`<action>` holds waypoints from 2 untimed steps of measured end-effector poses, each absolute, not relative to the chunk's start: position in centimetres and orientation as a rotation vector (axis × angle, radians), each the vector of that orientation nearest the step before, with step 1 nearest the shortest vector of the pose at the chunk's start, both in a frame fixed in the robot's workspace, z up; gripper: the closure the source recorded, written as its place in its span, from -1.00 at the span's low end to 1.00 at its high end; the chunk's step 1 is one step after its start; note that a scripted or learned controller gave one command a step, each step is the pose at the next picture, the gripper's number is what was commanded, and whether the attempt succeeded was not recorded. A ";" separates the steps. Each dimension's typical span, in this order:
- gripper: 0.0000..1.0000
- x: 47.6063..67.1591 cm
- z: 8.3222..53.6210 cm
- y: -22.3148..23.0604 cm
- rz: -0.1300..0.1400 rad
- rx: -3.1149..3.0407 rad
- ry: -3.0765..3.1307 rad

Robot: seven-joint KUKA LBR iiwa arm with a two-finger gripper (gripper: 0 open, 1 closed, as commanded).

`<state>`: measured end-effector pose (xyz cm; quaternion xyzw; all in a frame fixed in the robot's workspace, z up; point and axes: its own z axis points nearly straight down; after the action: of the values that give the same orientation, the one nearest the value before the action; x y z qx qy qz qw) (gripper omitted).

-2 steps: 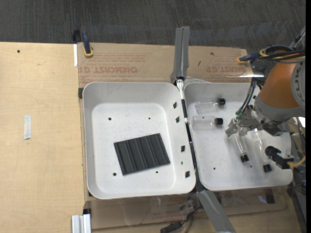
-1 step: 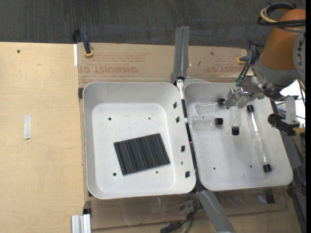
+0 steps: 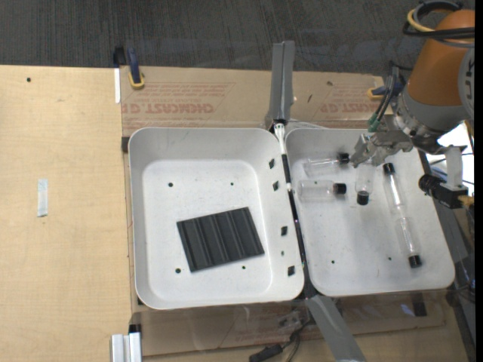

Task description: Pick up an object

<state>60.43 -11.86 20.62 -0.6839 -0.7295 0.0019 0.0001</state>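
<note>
The gripper [image 3: 367, 155] hovered over clear tubes [image 3: 398, 216] in the right bin [image 3: 377, 277]; jaws' state unclear; next, descend and grasp.

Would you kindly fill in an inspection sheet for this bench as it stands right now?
Surface: two white bins, left bin and right bin, on cardboard.
Job's things: dark ribbed panel flat in the left bin; several clear tubes with black caps in the right bin.
Clutter: small pale strip on the wooden board at left.
Grippers: gripper low over the right bin's far side; finger state unclear.
Cables: yellow-and-black loop atop the arm.
Surroundings: dark carpet beyond.
</note>
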 end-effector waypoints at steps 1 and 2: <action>1.00 60.5 21.4 -11.9 0.009 -2.146 -2.294; 1.00 60.5 22.2 -11.9 0.012 -2.144 -2.296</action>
<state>60.48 -11.93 22.22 -0.6825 -0.7309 0.0038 -0.0001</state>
